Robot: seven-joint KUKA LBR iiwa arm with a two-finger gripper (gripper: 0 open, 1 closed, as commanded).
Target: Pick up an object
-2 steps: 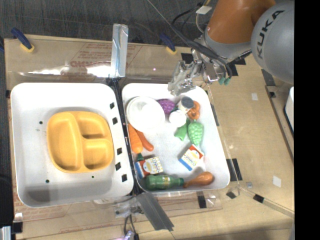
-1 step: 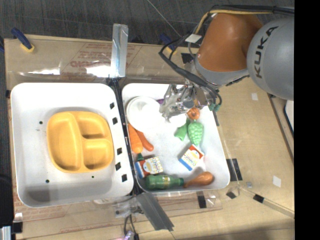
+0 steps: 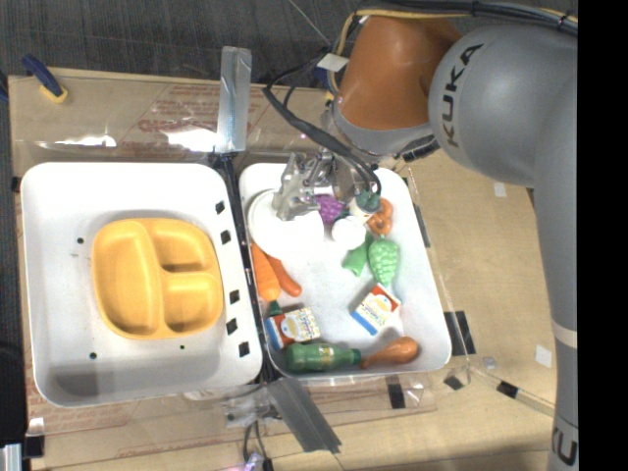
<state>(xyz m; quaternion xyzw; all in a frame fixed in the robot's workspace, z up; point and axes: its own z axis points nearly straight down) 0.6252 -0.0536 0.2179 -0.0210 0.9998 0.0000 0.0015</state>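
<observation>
Purple grapes (image 3: 332, 207) lie just beside the tool (image 3: 299, 192) in the right bin (image 3: 432, 292); its grip state cannot be told.

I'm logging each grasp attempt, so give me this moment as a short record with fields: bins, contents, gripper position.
left bin: holds a yellow divided tray
right bin: carrot, green bottle, purple grapes, green grapes, two small cartons, white plate
gripper: low over the right bin's far end, by the purple grapes
grasp: nothing visibly between the fingers
</observation>
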